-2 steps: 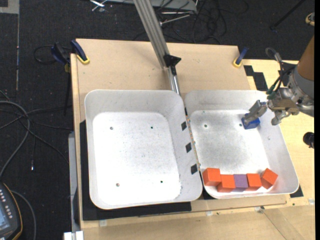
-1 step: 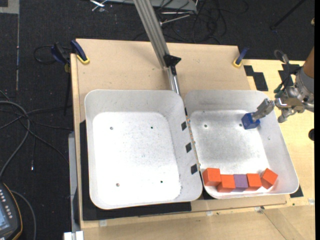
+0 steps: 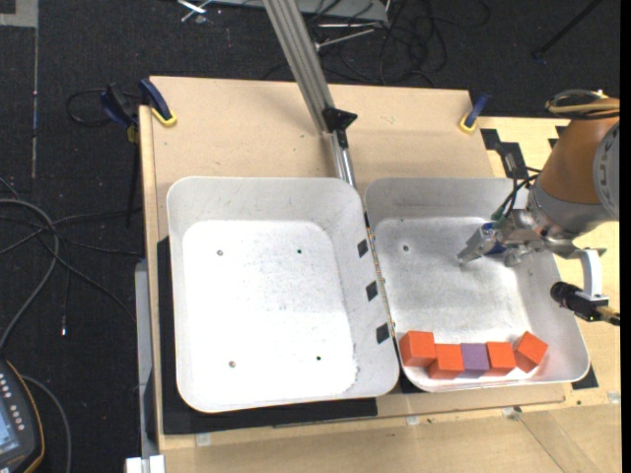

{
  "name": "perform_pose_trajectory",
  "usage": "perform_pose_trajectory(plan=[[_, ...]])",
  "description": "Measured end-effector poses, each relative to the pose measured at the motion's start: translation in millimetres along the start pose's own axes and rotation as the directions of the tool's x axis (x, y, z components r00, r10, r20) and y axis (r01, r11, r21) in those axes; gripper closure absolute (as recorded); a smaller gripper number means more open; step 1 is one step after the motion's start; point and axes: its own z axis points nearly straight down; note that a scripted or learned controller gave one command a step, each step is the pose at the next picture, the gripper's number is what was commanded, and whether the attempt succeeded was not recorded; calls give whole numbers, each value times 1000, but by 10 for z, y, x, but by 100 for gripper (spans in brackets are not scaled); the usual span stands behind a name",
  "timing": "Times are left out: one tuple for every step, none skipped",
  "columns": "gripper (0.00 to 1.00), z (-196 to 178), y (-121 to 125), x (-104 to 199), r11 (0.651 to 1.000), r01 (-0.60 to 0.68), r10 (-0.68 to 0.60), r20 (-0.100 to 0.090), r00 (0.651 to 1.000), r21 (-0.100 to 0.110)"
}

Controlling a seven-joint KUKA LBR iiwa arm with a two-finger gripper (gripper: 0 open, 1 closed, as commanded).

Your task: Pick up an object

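Several small blocks lie in a row along the front wall of the right bin [image 3: 552, 294]: an orange block [image 3: 418, 348] at the left, another orange block [image 3: 449, 360], a purple block [image 3: 474, 357], then two more orange ones, the last [image 3: 531, 350] turned at an angle. My gripper [image 3: 477, 247] hangs over the back half of the right bin, well behind the row and apart from it. I see nothing between its fingers, and its state is unclear from this angle.
The left bin [image 3: 187, 264] sits beside the right one, sharing a middle edge. A slanted metal pole [image 3: 301, 52] rises from behind the bins. Blue-yellow clamps [image 3: 156, 101] grip the bench's back corners. Cables lie on the dark floor around.
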Motion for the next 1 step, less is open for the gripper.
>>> perform_pose_trajectory(plan=[[0,-27,613,21,1000,2,-2,1,1000,-4]])
